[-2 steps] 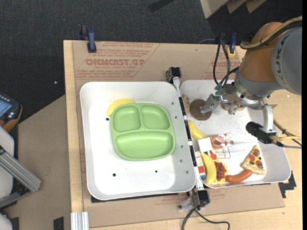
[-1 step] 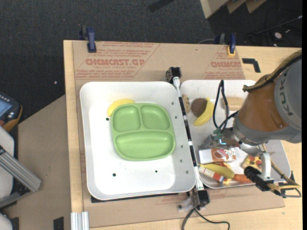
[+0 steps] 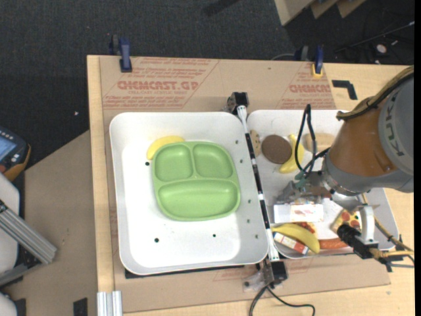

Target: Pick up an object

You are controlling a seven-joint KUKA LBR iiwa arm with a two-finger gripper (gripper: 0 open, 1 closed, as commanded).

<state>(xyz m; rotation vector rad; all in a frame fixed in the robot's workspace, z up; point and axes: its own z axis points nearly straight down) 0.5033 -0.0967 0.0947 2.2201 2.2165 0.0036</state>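
The bench seen from above at a slant, taken from the near edge back. Nearest, along the front wall of the right bin, lie one banana with its long axis running left to right, a red-and-white tube tucked just under it, and an orange-red piece beside that. Just behind them sits one white packet with red print, also lying left to right. The gripper hangs at the end of the grey arm, directly behind and touching or nearly touching the packet's far edge; whether its claw is spread or pinched cannot be told, the wrist and cabling covering it. The packet thus lies just toward the viewer from the claw, and is judged the likeliest pick, needing a short drop toward the near side. Further back lie one brown round object and one small yellow piece. The left bin holds one green divided plate of three compartments, with one yellow object peeping from behind its far-left corner. Count: two bins, one arm.
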